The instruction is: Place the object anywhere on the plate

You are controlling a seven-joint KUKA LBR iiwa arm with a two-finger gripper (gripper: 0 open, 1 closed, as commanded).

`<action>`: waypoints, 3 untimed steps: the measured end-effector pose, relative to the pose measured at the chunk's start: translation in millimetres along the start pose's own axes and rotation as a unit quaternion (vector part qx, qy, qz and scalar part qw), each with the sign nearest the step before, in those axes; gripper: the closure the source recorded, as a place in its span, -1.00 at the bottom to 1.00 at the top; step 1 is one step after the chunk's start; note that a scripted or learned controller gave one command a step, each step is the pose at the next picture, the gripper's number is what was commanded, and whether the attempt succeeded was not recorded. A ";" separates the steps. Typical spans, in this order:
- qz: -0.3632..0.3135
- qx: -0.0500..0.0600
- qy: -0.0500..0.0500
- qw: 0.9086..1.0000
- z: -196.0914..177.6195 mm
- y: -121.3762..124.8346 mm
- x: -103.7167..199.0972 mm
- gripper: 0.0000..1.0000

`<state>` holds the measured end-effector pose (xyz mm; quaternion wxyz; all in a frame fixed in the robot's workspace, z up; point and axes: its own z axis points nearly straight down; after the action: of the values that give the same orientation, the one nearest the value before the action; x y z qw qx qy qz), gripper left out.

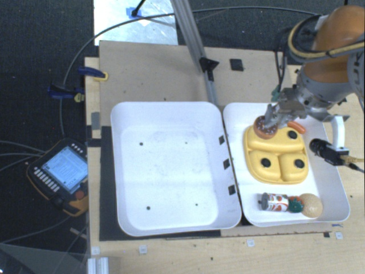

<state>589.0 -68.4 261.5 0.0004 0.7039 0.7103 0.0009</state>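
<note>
Now, left bin (165,164) bare white. Right bin (331,170) bears yellow sectioned plate (278,156). Brown doughnut-like object (264,128) sits at plate's 11 o'clock corner, gripper (272,116) directly over it; whether the jaws clasp it, cannot tell. Small can (274,202) and beige ball (311,205) lie at the plate's 6 o'clock.

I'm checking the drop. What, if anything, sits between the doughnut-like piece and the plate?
Nothing visible. The end effector is right at the brown doughnut-like piece, which is already over the far-left corner of the yellow sectioned plate. The can and ball lie nearer the camera, beyond the plate.
</note>
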 end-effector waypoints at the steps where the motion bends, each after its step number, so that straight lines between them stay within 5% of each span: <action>1: 0.000 0.000 0.000 1.000 14.9 1.7 48.0 1.00; 3: -0.001 0.000 0.001 1.000 27.9 0.6 156.0 1.00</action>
<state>588.2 87.6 233.7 -0.0002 0.7033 0.7109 0.0015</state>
